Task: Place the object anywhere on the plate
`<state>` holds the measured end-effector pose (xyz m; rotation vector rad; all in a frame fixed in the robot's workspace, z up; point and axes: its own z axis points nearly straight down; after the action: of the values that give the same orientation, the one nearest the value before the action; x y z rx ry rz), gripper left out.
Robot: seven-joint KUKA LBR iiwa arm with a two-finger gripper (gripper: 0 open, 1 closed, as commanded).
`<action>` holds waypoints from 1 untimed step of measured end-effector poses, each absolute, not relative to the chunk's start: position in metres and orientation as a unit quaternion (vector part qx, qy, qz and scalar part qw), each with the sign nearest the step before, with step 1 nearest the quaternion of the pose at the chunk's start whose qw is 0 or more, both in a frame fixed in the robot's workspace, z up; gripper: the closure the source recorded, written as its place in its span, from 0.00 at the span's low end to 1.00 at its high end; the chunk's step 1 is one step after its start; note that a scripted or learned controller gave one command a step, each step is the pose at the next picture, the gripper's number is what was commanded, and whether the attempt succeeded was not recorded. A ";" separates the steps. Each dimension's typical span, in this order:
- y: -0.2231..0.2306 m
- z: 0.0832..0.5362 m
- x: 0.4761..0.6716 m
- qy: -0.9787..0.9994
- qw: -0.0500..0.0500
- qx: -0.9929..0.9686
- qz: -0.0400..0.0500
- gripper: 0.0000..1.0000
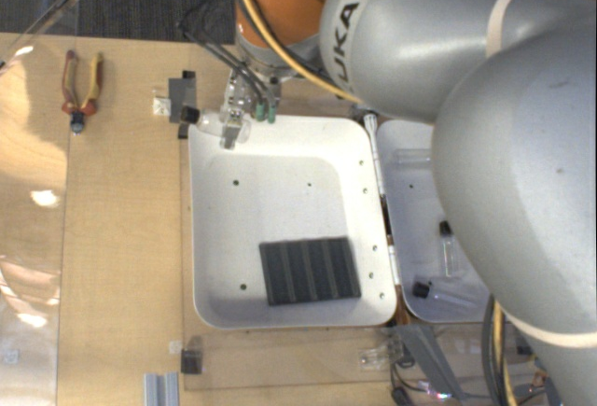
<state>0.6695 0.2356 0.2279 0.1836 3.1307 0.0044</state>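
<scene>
Camera view: fingers over left bin's far-left rim.

Soft, even light (glare at left)

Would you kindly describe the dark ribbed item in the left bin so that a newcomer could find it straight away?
Start at the left white bin, the one that shows whole beside the big grey arm. Look to its near half, toward the bottom edge of the view, where a dark rectangular mat lies flat on the floor. Its lengthwise ribs and charcoal colour set it apart from the small dark dots scattered over the white floor.
</scene>
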 end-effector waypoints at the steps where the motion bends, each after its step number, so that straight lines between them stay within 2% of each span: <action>1: 0.236 0.272 0.664 0.979 0.004 0.205 0.002 1.00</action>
<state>0.6642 0.2356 0.2723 0.6435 3.0677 0.0066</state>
